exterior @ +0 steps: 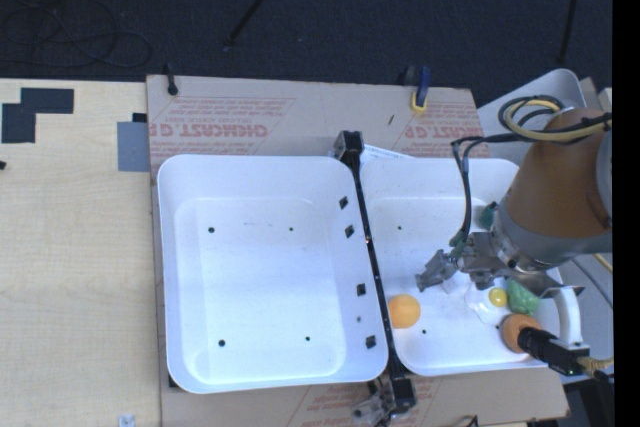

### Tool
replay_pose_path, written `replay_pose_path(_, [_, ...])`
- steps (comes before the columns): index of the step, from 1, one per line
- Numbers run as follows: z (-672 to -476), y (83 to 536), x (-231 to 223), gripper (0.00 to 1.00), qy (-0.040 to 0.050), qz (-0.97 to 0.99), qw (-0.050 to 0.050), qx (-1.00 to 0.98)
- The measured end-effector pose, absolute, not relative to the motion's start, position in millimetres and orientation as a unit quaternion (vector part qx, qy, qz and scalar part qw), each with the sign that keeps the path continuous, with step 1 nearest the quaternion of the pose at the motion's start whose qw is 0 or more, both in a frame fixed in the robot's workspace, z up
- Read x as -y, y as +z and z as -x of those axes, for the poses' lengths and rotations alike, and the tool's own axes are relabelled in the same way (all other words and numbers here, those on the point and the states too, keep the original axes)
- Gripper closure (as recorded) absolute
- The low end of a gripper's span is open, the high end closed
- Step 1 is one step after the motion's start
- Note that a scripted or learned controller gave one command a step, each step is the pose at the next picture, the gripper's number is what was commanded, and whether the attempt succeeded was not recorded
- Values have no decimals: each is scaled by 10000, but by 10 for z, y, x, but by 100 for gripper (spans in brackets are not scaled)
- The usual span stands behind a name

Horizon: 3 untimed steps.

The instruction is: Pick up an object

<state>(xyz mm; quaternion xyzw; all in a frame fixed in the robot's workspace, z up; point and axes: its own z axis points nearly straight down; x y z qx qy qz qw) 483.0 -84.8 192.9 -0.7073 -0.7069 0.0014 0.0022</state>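
Note:
My gripper (438,271) hangs low inside the right bin (430,195), reaching in from the right under the orange-banded wrist. An orange ball (404,311) lies just below and left of it, near the divider, apart from the gripper. To the gripper's right sit a white fried-egg toy with a yellow yolk (496,299), a green object (522,296) and an orange object (513,330), all close to the bin's front right corner. A small teal object (487,213) peeks out beside the arm. Nothing shows between the gripper's tips.
The left bin (180,215) stands beside the right one, split from it by a black divider rail (360,245). Both rest on a cardboard sheet (260,120). The arm's body covers the right bin's right side.

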Motion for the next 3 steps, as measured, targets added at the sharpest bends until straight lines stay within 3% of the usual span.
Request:
replay_pose_path(1, [-5265,1081,1205,0,-55,7075,-94,7066])
replay_pose_path(2, [-6100,887,1095,0,-22,7056,-30,7086])
replay_pose_path(3, [-6101,1795,1543,0,-3,7075,-20,7067])
